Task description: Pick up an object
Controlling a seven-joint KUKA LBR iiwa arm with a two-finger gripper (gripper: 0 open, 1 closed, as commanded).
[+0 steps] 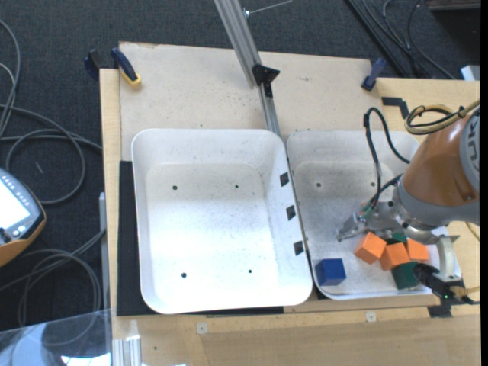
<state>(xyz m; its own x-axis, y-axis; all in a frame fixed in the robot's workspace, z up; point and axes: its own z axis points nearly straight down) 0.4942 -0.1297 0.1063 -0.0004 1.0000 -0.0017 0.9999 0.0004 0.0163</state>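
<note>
Camera view: the grey-and-orange arm point(446, 178) reaches into the right bin point(328, 166) from three o'clock, its gripper point(358, 226) low over the bin floor beside a cluster of blocks at five o'clock. An orange block point(371, 247) lies nearest the tool, a second orange block point(396, 255) and a green block point(406, 276) crowd behind it, and a blue cube point(330, 271) sits apart at seven o'clock. Whether the tool is spread or closed cannot be told. A clean pick likely means centring on one block, clear of neighbours.
</note>
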